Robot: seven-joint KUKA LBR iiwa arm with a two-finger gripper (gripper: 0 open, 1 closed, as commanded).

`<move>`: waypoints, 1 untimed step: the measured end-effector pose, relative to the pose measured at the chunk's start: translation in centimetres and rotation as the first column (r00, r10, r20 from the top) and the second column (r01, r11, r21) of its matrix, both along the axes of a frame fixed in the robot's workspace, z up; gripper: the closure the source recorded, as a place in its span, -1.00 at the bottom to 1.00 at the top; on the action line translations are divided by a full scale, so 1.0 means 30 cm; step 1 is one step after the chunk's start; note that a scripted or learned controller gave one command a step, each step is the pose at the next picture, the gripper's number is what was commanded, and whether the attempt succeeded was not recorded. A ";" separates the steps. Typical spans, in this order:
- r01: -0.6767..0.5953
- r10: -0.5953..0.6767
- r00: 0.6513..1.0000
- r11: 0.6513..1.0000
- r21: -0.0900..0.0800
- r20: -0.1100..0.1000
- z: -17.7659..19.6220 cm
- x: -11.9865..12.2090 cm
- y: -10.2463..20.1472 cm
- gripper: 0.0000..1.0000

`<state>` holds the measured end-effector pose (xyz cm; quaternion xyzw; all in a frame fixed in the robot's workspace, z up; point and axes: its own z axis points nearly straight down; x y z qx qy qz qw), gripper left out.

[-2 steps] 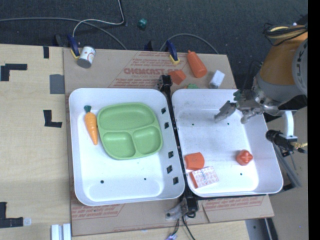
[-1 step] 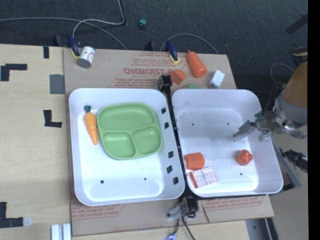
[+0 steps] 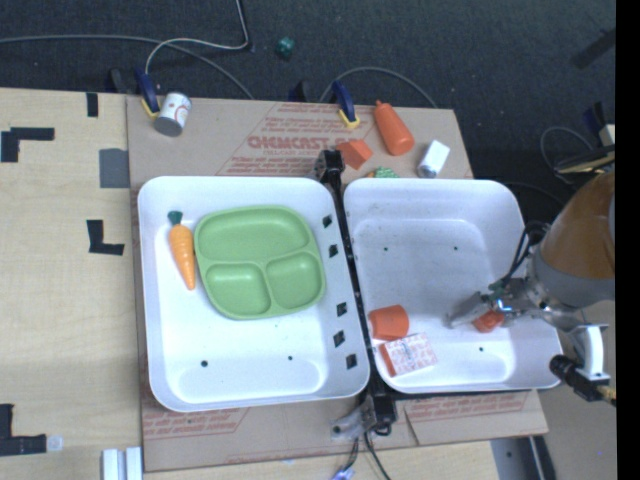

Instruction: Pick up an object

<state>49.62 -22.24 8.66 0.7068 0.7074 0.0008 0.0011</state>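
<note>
The gripper (image 3: 470,315) sits low in the right bin (image 3: 430,203), finger state indeterminate, touching a small red piece (image 3: 489,320); the orange block (image 3: 389,321) lies leftward.

You see dark carpet (image 3: 420,28) at the far side, crossed by cables (image 3: 200,48). A light wooden bench (image 3: 60,298) fills the left.

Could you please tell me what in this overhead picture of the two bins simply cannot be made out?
- Tool: small and blurred in the camera view; open or shut cannot be told, nor whether it holds the small red object at its tip.
- Small red object: partly covered by the tool; its kind is unclear.
- Red-and-white packet: print too small to read.
- Arm: cut off by the right edge.
</note>
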 end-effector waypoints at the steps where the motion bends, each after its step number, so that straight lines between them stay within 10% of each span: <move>1: 0.000 0.000 1.000 1.000 -0.001 0.002 0.033 0.003 0.000 1.00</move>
